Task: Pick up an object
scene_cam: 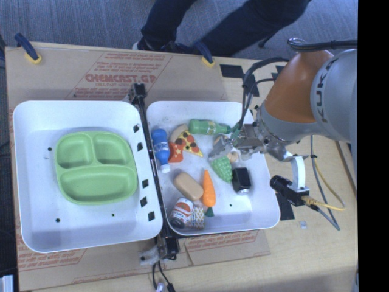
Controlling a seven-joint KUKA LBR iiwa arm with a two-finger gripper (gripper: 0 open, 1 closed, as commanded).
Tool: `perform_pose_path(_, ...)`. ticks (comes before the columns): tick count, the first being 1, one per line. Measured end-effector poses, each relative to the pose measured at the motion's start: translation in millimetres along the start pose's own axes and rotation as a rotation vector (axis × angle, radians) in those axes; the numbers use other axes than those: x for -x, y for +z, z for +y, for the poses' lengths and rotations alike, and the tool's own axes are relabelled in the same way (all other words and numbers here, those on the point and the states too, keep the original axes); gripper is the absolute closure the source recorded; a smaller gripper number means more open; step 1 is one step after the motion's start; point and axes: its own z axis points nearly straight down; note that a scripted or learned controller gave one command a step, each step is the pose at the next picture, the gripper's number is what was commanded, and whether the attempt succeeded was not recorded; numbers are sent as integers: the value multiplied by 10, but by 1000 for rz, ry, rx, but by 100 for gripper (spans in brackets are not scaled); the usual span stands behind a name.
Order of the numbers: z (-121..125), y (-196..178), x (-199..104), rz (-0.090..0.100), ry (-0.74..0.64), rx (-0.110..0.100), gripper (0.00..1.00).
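Jaws (226,146) hover just above the green grapes (222,168); whether apart or together, cannot tell.

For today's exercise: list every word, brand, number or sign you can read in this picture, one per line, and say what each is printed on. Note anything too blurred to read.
"CHEMCAST GP" in red, on the brown paper sheet behind the two bins.
Smaller red lines above and below it on the same sheet: too small to read.
Red print on the sheet's front edge, below the right bin: blurred, unreadable.
Label on the small can: patterned, no legible words.
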Motion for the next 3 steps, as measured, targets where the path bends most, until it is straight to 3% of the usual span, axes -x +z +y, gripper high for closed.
perform_pose_path(1,-239,1084,-106,-3,2,13,0)
perform_pose_path(2,-238,989,-113,-2,-4,10,100)
perform_pose_path(3,-238,990,-113,-2,-4,10,0)
